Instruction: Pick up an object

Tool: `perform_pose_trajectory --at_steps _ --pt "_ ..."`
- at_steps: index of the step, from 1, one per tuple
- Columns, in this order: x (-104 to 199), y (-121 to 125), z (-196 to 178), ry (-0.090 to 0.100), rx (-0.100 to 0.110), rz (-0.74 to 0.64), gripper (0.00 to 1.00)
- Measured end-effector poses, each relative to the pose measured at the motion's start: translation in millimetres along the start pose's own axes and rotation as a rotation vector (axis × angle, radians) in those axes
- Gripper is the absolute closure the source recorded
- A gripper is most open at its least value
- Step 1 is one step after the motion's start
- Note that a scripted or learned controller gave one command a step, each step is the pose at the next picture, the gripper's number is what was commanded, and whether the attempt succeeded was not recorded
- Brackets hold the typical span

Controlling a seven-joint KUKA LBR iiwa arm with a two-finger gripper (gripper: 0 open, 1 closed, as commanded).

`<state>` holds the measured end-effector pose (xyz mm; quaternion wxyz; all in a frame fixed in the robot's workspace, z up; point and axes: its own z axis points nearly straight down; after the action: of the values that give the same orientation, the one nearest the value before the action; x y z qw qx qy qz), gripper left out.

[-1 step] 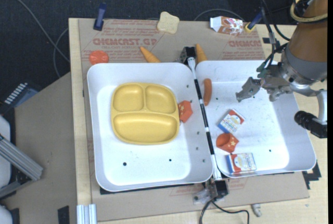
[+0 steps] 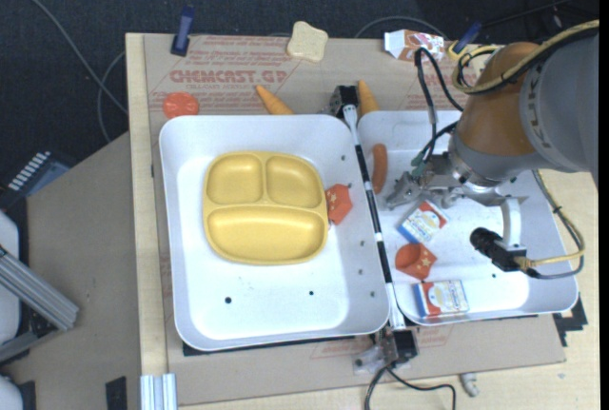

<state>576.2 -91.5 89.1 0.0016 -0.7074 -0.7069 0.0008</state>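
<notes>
The grey metal two-finger gripper (image 2: 407, 189) hung low over the shallow white right bin (image 2: 547, 296), near its left wall. A small blue-and-white packet (image 2: 422, 224) lay on the bin floor just below and right of the fingertips, not between them. Jaw state could not be told.

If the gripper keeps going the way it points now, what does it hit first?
Probably the orange sausage-shaped piece by the right bin's left wall; the gripper points left toward it. Height above the bin is unclear.
</notes>
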Motion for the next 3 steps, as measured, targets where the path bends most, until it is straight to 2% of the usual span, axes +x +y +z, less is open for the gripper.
perform_pose_trajectory --at_steps 1,2,3 --pt "-0.1 1.4 -11.2 -0.001 -0.005 0.001 1.0" --pt "0.0 1.2 -10.9 -0.001 -0.004 0.001 0.0" --pt "-26.5 -17.8 5.1 0.0 0.0 0.001 0.0"
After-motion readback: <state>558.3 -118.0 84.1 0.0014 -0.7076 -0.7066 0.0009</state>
